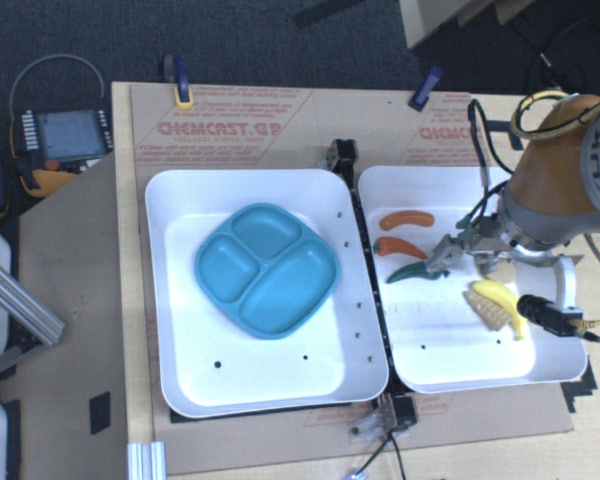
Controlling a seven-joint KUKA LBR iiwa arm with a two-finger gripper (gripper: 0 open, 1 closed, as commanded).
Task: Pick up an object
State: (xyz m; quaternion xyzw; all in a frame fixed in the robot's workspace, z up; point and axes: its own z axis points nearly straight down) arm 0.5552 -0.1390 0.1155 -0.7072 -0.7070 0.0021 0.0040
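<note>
In the right bin point(460, 368) lie an orange sausage point(407, 220), a red chili pepper point(397, 247) and a dark green piece point(412, 273) just below the pepper. A yellow banana-like toy point(494, 303) with a tan brush-like part rests further right. My gripper point(443, 258) is low in this bin, its tip just right of the pepper and the green piece and left of the yellow toy. Nothing shows as lifted.
The left bin point(180, 358) bears a blue divided plate point(267, 268) in its middle. The arm's grey and orange wrist point(555, 183) hangs over the right bin's far right side, with black cables around it. A black clamp point(342, 153) sits between the bins at the back.
</note>
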